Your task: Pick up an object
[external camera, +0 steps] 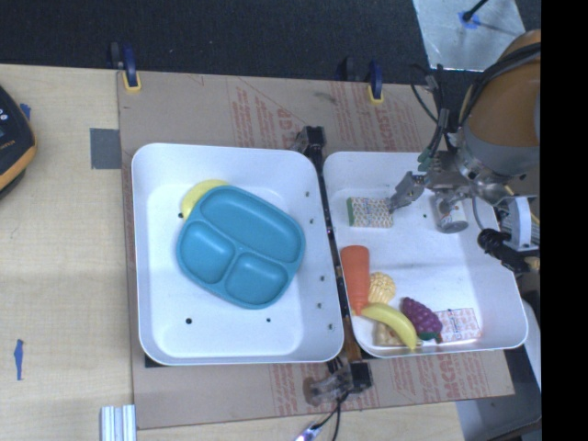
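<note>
Jaws low over the back of the right bin (496,333), just beside a small patterned block (370,212); apart or together, cannot tell from this slant, with nothing visible between them. Carried by the grey and orange arm (501,108), reaching in from the right. Underneath all, the counter (64,274), covered by a brown cardboard sheet (230,108) and blue clamps (130,68) at its far edge, probably to keep the bins from sliding. Left bin (147,274) taken mostly by a blue divided plate (241,244), lying partly over a yellow thing (198,194), so probably hard to grip. Toward the front of the right bin, crowded together: orange carrot (356,278), yellow banana (390,322), purple grapes (421,317), corn (382,288). Likely target the patterned block: alone, apart from the pile, easy to reach without pushing neighbours. Not yet lifted
</note>
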